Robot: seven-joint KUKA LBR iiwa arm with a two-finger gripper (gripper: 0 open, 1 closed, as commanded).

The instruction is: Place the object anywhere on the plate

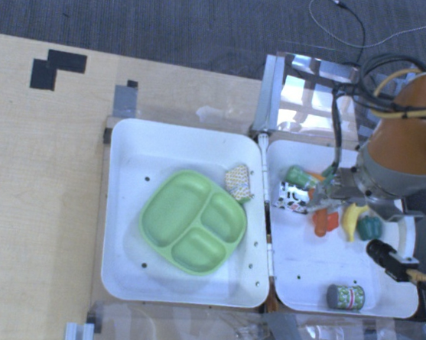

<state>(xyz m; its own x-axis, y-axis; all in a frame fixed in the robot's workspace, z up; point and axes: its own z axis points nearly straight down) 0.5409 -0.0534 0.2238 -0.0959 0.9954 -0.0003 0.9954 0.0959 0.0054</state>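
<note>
You cannot tell from this view whether the pincer [333, 186] is spread or clenched: the arm's wrist and dark cabling crowd over it, and the tips are lost among the toys below. It sits low over the right bin [299, 280], just beside a green cylinder [302, 175] and a black-and-white patterned block [293, 197]. Nothing can be seen between its tips.

The small items there are hard to name with confidence. An orange piece [324, 222], a yellow banana-shaped toy [352, 220] and a teal lump [369, 226] lie bunched together under the wrist, touching or nearly so. A small can with a green-and-white label [346, 297] lies on its side near the bin's front edge, well apart from the cluster.

In the left bin [125, 193], the green divided plate [193, 221] sits roughly in the middle, with bare white floor around it on the left and front. A cream patterned object [238, 181] rests against the plate's far right rim, close to the wall between the bins.

The arm [418, 129] comes in from the right, its orange band above the far right corner of the right bin, the wrist angled down and leftward. Pale table [31, 205] lies open to the left of the bins.
</note>
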